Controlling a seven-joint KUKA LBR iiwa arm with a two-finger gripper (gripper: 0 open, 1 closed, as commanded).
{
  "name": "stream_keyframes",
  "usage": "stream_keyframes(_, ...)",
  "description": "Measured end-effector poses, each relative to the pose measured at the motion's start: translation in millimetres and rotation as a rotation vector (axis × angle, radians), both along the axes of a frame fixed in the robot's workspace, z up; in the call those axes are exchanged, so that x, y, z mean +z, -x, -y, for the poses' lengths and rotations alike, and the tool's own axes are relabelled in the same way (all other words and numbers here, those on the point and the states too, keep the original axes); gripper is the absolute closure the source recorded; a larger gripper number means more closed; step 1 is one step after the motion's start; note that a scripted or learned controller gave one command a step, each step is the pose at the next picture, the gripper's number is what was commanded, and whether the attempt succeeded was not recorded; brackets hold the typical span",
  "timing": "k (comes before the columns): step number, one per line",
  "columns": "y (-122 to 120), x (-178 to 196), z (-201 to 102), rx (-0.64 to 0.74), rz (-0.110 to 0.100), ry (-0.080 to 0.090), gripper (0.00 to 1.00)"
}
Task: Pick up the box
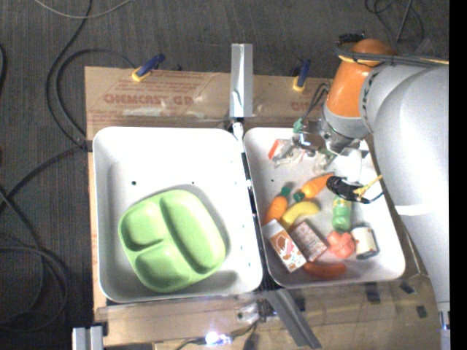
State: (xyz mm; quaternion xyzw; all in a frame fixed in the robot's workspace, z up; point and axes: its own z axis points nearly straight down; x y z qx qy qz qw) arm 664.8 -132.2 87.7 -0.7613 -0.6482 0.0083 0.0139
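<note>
Nearest, toward the counter's front edge, inside the right bin (398, 268): a red pepper (325, 270) lying along the front wall. Just behind it, the box (284, 246), a red-and-white carton, flat and slanted, close to that bin's left wall. Against its right side, a brown packet (309, 240), slanted the same way. Further right, a red lumpy fruit (340, 243), then a small tin can (365, 241) on its side near the right wall.

Mid-bin: a yellow banana (301, 211) just behind box and packet, an orange piece (276, 208) to its left, a green bottle shape (341, 214) to its right. Behind those, a tilted carrot (317, 186) and a small green piece (284, 193). Near the bin's far-left corner, a red-and-white item (276, 149), too small to name.

Inside the left bin (106, 195), toward the counter's front-left corner: one green divided plate (171, 239), three compartments, set at an angle.

Over the far part of the right bin: the gripper (303, 146), well apart from the box; open or closed, cannot tell. Grey arm (416, 137) along the counter's right edge.

At the counter's far edge: a cardboard sheet (168, 97) under both bins, with two clamps (148, 65).
</note>
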Motion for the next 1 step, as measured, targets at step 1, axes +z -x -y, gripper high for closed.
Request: stream_keyframes(1,0.1,-0.2,0.4,-0.001,0.0,0.0,0.0)
